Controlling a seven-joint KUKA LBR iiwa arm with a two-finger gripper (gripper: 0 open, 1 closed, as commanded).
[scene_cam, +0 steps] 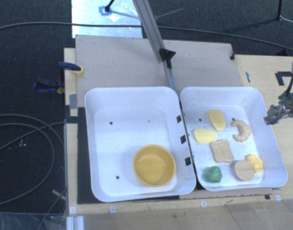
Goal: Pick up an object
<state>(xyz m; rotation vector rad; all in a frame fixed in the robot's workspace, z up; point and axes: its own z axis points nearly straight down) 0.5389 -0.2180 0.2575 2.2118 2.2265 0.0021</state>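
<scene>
1. Bench (136,61) carries two shallow white bins side by side; we note the left bin (103,128) and the right bin (261,109) touching along their inner walls.
2. Left bin holds one yellow bowl (154,165), upright, near its front edge and toward the right bin. We judge it light, stiff and smooth; its thin rim is the likeliest hold, and the curved wall could slip.
3. Right bin holds the small pieces, which look like toy food:
   - tan waffle-like square (221,151), mid-bin, flat and hard to get under;
   - pale round disc (243,170), near the front right corner, touching a small corn cob (254,163);
   - two yellow slices, the upper slice (216,120) and the lower slice (205,136), toward the inner wall;
   - curled shrimp (240,130), toward the right wall;
   - green piece (213,174), at the front edge.
   We judge all light and rigid. The shrimp and green piece stand proud and apart from their neighbours, so they offer the best hold across their narrow width.
4. Gripper (273,117) sits over the right wall of the right bin, beside the shrimp but apart from it. It holds nothing we can see; how its jaws stand we cannot tell.
</scene>
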